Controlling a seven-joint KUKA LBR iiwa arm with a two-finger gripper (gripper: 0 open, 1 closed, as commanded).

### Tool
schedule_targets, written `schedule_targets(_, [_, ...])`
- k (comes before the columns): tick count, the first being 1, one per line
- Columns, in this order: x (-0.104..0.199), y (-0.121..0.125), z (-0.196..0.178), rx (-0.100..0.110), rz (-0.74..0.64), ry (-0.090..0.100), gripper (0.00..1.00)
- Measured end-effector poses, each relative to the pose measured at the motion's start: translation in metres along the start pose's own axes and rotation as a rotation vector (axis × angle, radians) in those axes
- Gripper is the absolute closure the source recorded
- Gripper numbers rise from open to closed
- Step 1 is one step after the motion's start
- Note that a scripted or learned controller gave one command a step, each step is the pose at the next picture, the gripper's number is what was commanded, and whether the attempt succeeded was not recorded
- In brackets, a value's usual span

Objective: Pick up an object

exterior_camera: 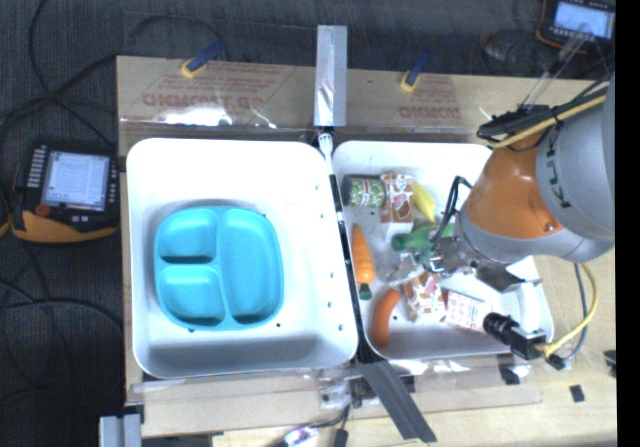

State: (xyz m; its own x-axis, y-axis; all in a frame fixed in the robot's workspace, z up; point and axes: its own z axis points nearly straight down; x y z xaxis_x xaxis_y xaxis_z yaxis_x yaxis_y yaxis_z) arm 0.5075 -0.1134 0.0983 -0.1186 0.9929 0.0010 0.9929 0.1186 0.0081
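My gripper [436, 255] reaches down into the right bin [520, 330], below the arm's orange band [505, 200], and hangs over the bin's middle. Right beneath it lie a green item [408, 239] and a red and white carton [424, 298]. A second red and white carton [463, 311] lies to the right of that one. An orange carrot [363, 254] lies along the bin's left wall, with an orange sausage-shaped item [383, 311] at the near left. A green-labelled can [365, 192], a brown packet [399, 195] and a yellow banana [426, 203] sit at the far side.
The left bin [150, 185] holds a blue divided plate [218, 266]. A ridge [342, 255] separates the two bins. Handheld screens [66, 181] and cables lie on the floor beside the bench. The arm's grey body [585, 175] covers the right bin's right side.
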Motion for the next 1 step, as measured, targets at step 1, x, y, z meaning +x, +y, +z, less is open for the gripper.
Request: schedule_targets(1, [0.0541, 0.0417, -0.0838, 0.012, 0.115, -0.002, 1.0])
